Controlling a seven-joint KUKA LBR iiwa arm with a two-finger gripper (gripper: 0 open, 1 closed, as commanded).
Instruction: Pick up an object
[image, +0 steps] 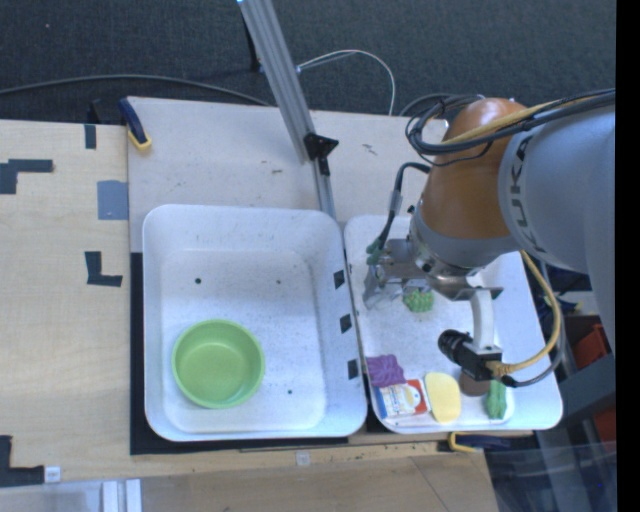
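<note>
At centre right of the frame the gripper hovers beside a small green object in the right bin — jaw opening cannot be told. Closing off-centre could nudge it away — an empty grasp.

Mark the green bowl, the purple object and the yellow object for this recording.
green bowl (218, 363): camera view, on the bowl's inner floor, in the left bin.
purple object (383, 368): camera view, on its top surface, in the right bin.
yellow object (444, 396): camera view, on its rounded middle, near the right bin's front edge.
</note>
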